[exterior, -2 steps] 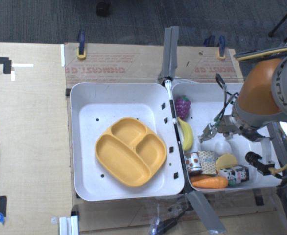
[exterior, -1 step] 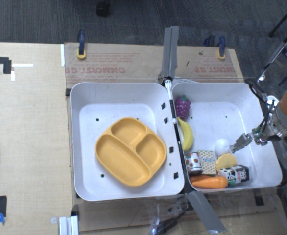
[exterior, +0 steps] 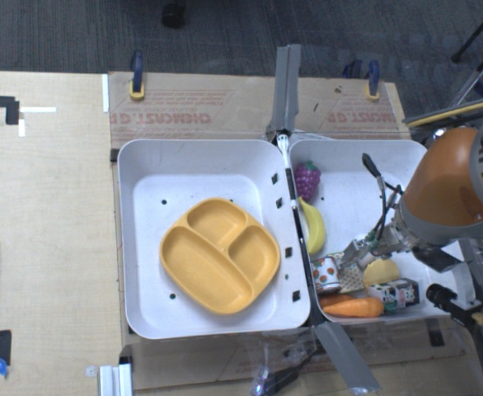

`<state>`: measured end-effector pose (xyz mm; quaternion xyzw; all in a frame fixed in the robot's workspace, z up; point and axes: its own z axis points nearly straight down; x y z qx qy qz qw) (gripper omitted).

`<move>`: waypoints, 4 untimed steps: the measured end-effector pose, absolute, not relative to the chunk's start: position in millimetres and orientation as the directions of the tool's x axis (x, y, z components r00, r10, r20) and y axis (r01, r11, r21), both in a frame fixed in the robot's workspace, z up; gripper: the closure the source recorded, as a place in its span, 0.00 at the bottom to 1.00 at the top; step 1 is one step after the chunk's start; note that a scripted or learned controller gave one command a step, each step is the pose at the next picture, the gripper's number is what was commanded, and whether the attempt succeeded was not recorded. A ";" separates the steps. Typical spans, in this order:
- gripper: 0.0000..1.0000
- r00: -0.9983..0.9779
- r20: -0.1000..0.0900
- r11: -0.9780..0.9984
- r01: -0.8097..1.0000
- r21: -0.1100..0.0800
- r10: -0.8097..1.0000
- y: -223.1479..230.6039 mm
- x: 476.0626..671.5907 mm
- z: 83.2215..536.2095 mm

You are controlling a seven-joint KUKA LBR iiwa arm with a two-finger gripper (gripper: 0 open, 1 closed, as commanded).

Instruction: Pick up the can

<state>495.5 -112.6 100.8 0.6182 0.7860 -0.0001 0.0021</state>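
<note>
A small can (exterior: 325, 272) with a red and white label lies at the near left of the right bin (exterior: 349, 157), against the divider. My gripper (exterior: 357, 256) hangs low just right of the can, close to it, between the can and a pale yellow lemon-like fruit (exterior: 380, 271). The grey arm with its orange band (exterior: 443, 184) comes in from the right above the bin. I see nothing lifted off the bin floor.
In the right bin lie purple grapes (exterior: 307, 180), a banana (exterior: 312, 225), a carrot (exterior: 353, 307) along the near wall and a dark labelled container (exterior: 399, 294). The left bin (exterior: 143, 221) holds a yellow divided plate (exterior: 219, 255).
</note>
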 end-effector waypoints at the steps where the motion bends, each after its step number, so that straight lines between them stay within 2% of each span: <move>1: 0.00 -0.226 -0.001 0.226 0.974 -0.002 0.974 -118.7 572.5 148.5; 2: 0.00 -0.322 -0.011 0.322 0.947 0.012 0.947 -114.4 508.5 95.9; 3: 0.00 -0.579 0.001 0.579 0.815 -0.001 0.815 -163.6 497.7 116.6; 4: 0.00 -0.304 0.000 0.304 0.953 -0.003 0.953 -108.5 532.6 236.8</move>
